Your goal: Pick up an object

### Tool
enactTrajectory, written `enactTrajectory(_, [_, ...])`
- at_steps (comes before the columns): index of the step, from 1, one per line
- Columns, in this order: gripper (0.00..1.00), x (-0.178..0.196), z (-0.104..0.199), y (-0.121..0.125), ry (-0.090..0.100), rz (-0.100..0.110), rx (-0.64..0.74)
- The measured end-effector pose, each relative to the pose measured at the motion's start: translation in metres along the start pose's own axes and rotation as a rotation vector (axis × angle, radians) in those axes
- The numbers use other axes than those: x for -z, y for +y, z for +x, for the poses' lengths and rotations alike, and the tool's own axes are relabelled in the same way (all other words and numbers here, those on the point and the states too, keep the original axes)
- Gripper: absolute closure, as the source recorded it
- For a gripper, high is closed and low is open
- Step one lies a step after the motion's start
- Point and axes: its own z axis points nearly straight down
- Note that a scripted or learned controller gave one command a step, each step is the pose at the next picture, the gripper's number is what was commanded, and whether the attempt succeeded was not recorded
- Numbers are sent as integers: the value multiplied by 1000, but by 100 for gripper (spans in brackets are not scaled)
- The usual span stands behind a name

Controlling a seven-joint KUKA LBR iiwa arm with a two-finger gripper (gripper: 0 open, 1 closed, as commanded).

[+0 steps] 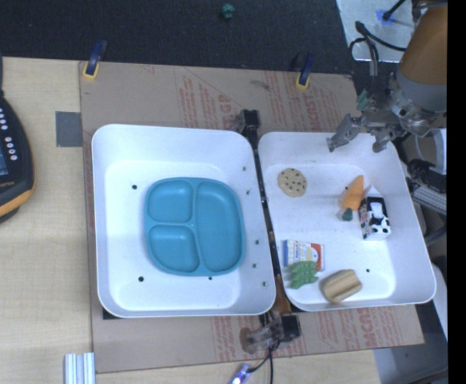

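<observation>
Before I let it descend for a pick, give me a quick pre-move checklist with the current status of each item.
1. Gripper open, nothing between the jaws: ok.
2. Gripper over the right bin: ok, at its far edge.
3. Gripper above a target: not ok; the carrot and cookie lie nearer the camera.
4. Targets apart enough: the cookie stands alone, ok; the carrot touches the cow toy, not ok.
5. Near-corner cluster: the card, green toy and bread roll sit close together, not ok.
6. Height above the bin floor: cannot tell.
</observation>
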Motion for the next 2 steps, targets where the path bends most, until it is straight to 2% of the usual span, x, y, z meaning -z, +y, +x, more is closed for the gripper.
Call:
enactTrajectory(1, [0,-105,-48,-17,-1,4,0])
enactTrajectory(2, [0,-122,-57,-36,-1,1,2])
